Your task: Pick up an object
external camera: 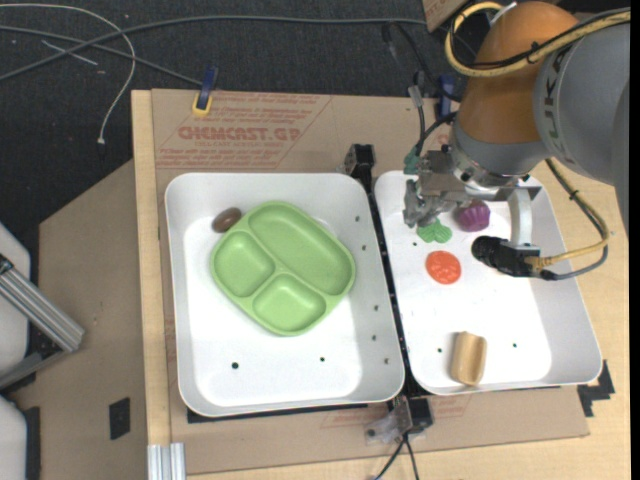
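**As arm hangs over right bin, small green piece lies at its gripper**

While the grey arm with its orange band (515,63) reaches across the right shallow white bin (560,358), its gripper (428,216) hangs low near that bin's far left corner, directly above a small green flat piece with a lobed, leafy outline (436,234). Part of the green piece is hidden by the metal, and whether the gripper is spread or closed cannot be told from this angle. Just beside it lies a purple knobbly lump (474,214); near it, toward the camera, a round orange-red piece (443,267); and well apart, by the near edge, a tan cylinder on its side (467,357). The left shallow white bin (200,348) holds a light green three-compartment plastic plate (284,266), with a small brown oval (228,219) at its far left rim.
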{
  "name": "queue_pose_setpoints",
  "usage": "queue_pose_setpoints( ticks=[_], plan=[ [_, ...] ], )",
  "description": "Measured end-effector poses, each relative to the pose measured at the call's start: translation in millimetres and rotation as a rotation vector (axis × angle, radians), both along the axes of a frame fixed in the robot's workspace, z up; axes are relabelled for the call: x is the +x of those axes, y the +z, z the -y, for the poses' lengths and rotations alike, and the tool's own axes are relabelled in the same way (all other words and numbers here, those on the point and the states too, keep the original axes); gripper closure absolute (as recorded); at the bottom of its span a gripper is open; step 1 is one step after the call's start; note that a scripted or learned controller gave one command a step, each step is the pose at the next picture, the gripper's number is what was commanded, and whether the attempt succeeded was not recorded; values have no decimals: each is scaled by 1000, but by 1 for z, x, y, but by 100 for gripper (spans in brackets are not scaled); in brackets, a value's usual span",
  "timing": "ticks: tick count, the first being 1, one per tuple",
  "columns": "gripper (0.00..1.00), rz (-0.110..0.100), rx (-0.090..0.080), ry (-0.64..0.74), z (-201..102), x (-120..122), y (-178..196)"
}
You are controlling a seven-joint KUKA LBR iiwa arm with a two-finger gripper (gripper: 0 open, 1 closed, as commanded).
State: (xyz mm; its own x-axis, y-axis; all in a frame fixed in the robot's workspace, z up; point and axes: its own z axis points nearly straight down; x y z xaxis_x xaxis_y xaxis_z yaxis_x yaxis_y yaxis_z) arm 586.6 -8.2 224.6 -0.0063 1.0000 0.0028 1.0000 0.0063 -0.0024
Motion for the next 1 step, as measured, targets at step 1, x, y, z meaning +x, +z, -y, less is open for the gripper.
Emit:
queue_pose_setpoints(
  ticks=[1],
  plan=[
    [100,4,0,1,-57,-1,11]
  ],
)
